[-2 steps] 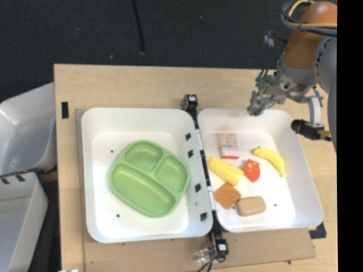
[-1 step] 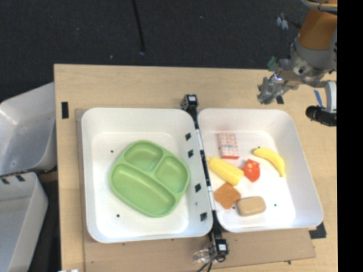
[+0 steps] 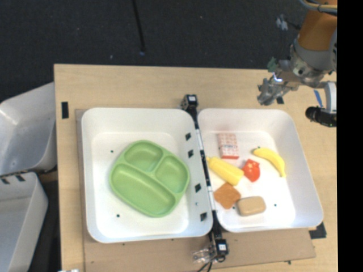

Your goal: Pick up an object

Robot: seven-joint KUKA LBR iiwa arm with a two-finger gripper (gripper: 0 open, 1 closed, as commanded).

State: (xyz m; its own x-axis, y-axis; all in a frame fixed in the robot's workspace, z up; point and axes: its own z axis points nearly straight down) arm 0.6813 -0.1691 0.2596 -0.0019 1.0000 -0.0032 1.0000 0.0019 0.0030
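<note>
The right white bin [image 3: 295, 130] holds a pink-and-white box [image 3: 228, 144], a banana [image 3: 271, 160], a red pepper-like piece [image 3: 252, 170], a yellow corn-like piece [image 3: 225, 170], a brown toast-like square [image 3: 227, 195] and a tan bread-like lump [image 3: 251, 205]. My gripper [image 3: 271, 92] hangs above the bench behind the right bin's far edge, away from all of these. Nothing shows between its fingers.
The left white bin [image 3: 91, 152] carries a green divided plate [image 3: 150, 177]. A black clamp [image 3: 189, 102] sits at the far end of the seam between the bins. Bare wooden bench [image 3: 142, 84] runs along the far side.
</note>
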